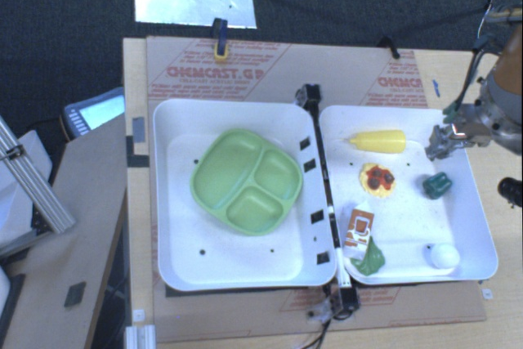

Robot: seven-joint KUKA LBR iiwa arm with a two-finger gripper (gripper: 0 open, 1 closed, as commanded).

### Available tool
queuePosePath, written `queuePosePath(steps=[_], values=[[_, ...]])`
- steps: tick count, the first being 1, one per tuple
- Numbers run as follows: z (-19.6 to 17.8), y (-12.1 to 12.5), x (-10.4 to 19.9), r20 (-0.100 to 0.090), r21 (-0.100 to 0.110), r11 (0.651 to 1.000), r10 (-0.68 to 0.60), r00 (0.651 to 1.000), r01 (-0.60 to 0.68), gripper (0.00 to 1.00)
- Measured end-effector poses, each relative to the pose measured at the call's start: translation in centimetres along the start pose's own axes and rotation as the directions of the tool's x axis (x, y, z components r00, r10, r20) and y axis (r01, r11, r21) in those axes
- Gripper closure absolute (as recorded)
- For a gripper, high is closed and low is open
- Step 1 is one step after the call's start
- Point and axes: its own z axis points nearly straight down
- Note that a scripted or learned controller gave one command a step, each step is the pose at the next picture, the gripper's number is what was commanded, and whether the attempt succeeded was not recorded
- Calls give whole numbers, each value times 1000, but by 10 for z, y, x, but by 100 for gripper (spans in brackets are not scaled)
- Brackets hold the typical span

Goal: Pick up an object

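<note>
Camera view: green tray [247, 193] in left bin [176, 123] (toys rightward).

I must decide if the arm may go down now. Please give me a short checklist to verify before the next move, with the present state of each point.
1. Tool is above the right bin: ok, at its upper right edge.
2. Tool is directly over a target: not ok; the dark green object lies below it in the view.
3. Dark green object stands free of neighbours: ok.
4. Fingers open or shut: cannot tell.
5. Tool carries nothing: cannot tell.
6. Green plate in the left bin is out of the path: ok.
</note>
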Motion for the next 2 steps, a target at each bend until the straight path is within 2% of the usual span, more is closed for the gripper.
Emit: queuePosePath(steps=[2], values=[[23,13,117,-4,6,1000,-5,1000,5,100]])
